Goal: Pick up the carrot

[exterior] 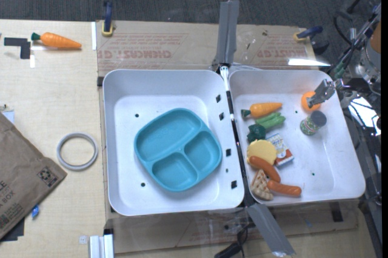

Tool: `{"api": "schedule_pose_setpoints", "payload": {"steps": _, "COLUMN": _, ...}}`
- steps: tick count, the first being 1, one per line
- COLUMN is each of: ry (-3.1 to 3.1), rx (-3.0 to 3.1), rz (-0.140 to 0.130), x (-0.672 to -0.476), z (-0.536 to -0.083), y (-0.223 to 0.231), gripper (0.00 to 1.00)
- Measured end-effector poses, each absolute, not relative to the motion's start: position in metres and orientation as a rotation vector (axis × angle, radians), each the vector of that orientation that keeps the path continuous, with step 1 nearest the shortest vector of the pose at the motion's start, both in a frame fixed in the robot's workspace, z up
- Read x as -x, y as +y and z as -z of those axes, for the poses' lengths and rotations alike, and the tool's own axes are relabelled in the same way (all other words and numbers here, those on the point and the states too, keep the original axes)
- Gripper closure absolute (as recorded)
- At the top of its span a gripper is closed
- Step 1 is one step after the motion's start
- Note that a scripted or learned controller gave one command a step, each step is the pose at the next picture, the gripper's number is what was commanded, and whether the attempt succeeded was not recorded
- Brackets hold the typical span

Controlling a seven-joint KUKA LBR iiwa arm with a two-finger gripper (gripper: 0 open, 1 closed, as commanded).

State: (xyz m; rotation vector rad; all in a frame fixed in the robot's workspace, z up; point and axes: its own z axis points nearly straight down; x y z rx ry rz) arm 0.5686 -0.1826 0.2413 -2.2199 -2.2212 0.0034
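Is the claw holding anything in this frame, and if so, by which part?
Cannot be told: the claw sits against an orange object in the right bin, away from the carrot.

Bright, even overhead light falls across the bench. The two white bins (121, 148) glare nearly to washout and cast only soft, faint shadows. Focus is slightly soft everywhere, and straight edges bow mildly toward the corners.

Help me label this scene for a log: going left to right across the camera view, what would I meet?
Loose carrot on the bench → tape ring → blue divided plate → carrot in the right bin → small can → gripper.
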Motion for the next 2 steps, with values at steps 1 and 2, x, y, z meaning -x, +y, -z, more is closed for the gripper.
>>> {"api": "schedule_pose_setpoints", "payload": {"steps": 1, "ry": -1.875, "rx": 2.516, "rz": -0.004, "x": -0.537, "z": -0.202, "y": -0.175, "gripper": 0.0}}
{"api": "schedule_pose_setpoints", "payload": {"steps": 2, "ry": -1.853, "rx": 2.537, "rz": -0.004, "x": -0.544, "z": -0.303, "y": -0.113, "gripper": 0.0}}
